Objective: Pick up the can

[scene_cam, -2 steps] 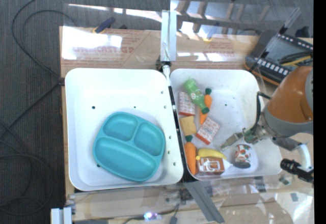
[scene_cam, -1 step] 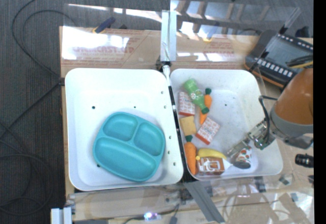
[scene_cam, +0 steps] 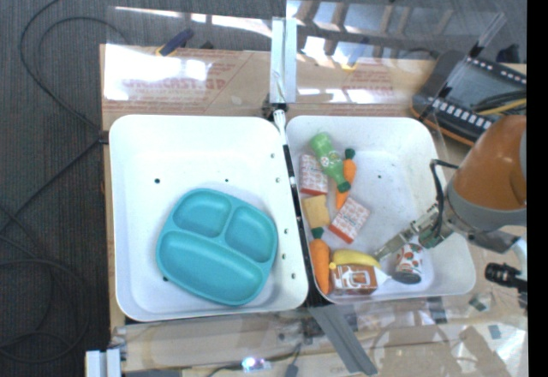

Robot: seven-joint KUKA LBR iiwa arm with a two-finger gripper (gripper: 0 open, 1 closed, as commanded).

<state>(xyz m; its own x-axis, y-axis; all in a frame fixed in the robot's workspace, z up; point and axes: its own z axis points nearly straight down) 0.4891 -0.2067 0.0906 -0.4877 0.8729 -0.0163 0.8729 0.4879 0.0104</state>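
Note:
The can (scene_cam: 409, 265) is small, with a white and red label and a dark open end. It lies tilted near the front right corner of the right bin (scene_cam: 390, 144). My gripper (scene_cam: 406, 246) hangs directly over it, reaching in from the right below the orange band of the arm (scene_cam: 492, 170). The gripper's metal tip touches or nearly touches the top of the can. I cannot tell whether the can is between the jaws.
Toy food crowds the right bin's left side: a green bottle (scene_cam: 324, 150), carrots (scene_cam: 319, 262), a red and white box (scene_cam: 349, 221), a banana (scene_cam: 355, 259) and an orange box (scene_cam: 354, 279) just left of the can. A teal divided plate (scene_cam: 218, 244) lies in the left bin (scene_cam: 145, 152).

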